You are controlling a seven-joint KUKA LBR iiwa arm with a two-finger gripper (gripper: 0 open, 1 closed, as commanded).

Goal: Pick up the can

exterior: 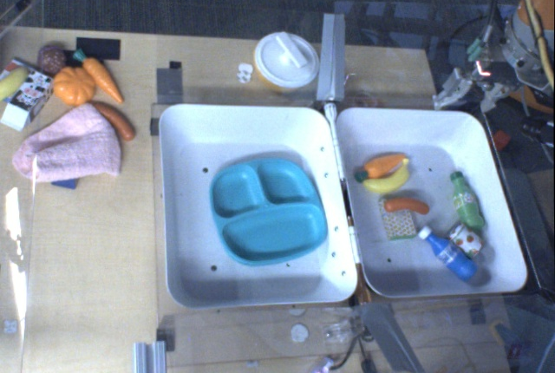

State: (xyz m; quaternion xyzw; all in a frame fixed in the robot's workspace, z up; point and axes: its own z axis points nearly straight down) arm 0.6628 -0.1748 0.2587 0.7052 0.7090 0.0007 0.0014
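Observation:
A small can (468, 239) with a red and white label lies in the right bin (499, 189), near its right wall. It sits between a green bottle (466, 200) and a blue bottle (448, 254) and touches both. The arm comes in at the top right, and its gripper (461, 87) hovers above the bin's back right corner. That puts the gripper well behind the can and apart from it, with nothing seen held.
The right bin also holds a carrot (386, 164), a banana (387, 181), a sausage (405, 206) and a speckled square pad (400, 225). A blue divided plate (269, 208) lies in the left bin (186, 189). A white lidded bowl (286, 61) and toy foods sit on the bench.

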